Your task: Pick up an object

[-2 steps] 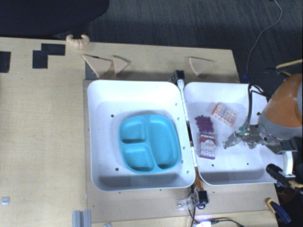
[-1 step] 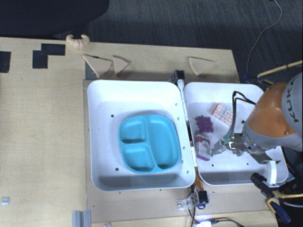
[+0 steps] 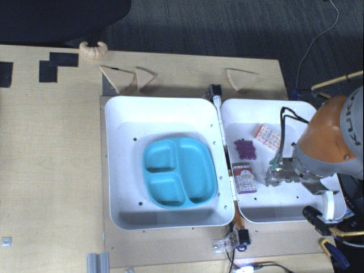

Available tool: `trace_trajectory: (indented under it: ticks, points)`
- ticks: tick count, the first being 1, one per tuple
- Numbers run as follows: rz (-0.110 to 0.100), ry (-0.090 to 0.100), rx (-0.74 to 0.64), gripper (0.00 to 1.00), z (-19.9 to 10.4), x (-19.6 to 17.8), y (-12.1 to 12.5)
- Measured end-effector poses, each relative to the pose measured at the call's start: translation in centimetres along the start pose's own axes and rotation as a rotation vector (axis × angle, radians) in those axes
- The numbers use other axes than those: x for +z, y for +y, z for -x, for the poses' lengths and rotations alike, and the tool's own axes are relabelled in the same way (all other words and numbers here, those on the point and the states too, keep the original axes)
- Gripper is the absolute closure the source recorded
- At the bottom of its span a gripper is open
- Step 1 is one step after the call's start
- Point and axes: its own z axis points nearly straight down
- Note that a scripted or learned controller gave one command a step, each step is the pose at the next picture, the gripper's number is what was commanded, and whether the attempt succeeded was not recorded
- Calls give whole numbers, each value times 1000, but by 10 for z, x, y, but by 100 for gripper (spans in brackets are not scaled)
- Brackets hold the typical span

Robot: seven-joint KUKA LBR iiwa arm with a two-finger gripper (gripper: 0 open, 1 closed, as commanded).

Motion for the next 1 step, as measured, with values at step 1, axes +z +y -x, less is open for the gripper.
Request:
trace_trajectory:
  ticks: [1]
  points:
    - [3, -5, 2, 100, 97, 18, 8]
